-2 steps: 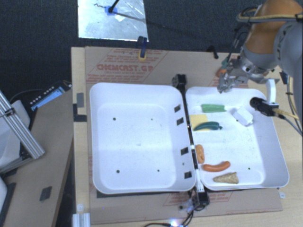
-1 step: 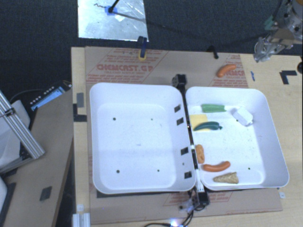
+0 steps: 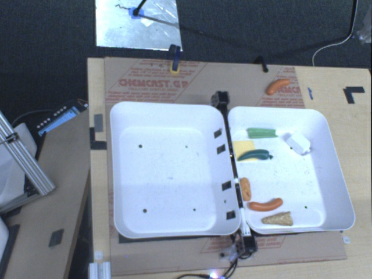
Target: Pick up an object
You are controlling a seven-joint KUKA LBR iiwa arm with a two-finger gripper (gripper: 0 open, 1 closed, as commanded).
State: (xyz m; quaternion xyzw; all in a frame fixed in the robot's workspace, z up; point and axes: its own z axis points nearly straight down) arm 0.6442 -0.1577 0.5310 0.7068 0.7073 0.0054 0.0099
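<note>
Lettering on the brown board (image 3: 232,77) under the bins reads "CHEMCAST GP" in red, printed at the far left and repeated at the far right, partly cut off by the right bin.

Right bin (image 3: 331,156) contents: green stick-shaped piece (image 3: 261,132) at the far side; white lump (image 3: 296,143) just right of it; yellow square (image 3: 245,150) with a dark green pepper-like piece (image 3: 257,154) touching its right edge. Near side: small orange piece (image 3: 246,189) by the left wall, orange-red sausage shape (image 3: 265,204), tan wedge (image 3: 278,218) nearest the front rim. All small, toy-food look, lying flat, mostly apart from each other.

Another orange sausage shape (image 3: 278,86) lies outside the bins on the board, beyond the right bin's far rim.

Left bin (image 3: 168,173): bare white floor with a few dark dots.

Black clips (image 3: 221,150) run along the seam between the bins.

Hand: cannot tell its state, no grasp visible on any object.

Desk (image 3: 360,80) is light wood. Dark carpet (image 3: 46,39) beyond it, with a shiny silver sheet (image 3: 125,19) at the far side. Aluminium frame (image 3: 23,158) at far left, white cable (image 3: 334,44) at far right.
</note>
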